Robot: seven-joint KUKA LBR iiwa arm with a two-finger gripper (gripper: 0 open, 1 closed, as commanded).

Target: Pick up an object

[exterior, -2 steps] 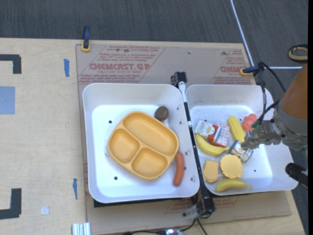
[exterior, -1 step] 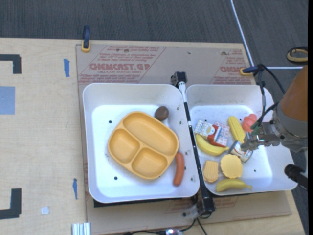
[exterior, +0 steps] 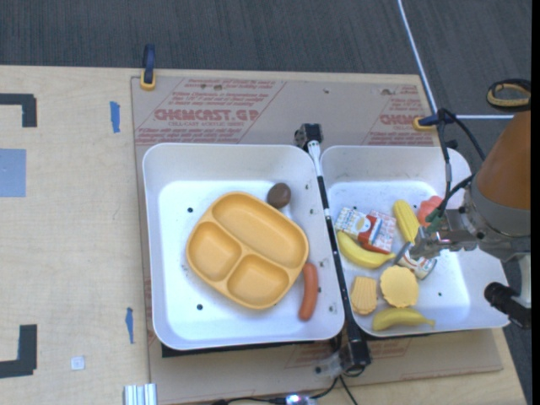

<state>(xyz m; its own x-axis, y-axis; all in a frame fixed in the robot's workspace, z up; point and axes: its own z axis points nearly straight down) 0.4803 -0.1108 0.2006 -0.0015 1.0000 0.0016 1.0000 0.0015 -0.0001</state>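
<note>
Down in the right bin [exterior: 481, 298], the claw [exterior: 419, 254] hangs over the toy food, just above a small white packet [exterior: 422, 266]; whether it is open or closed cannot be told. Nearby lie a banana [exterior: 363, 251] and a round cracker [exterior: 399, 287].

Two white bins [exterior: 160, 226] [exterior: 472, 298] sit side by side. The left holds one yellow tray [exterior: 246, 250], one brown ball [exterior: 279, 195] and one sausage [exterior: 309, 292]. The right holds two bananas [exterior: 364, 254] [exterior: 400, 318], one corn cob [exterior: 407, 220], one carton [exterior: 366, 226], one cracker [exterior: 364, 294] and one yellow disc [exterior: 399, 286].
</note>
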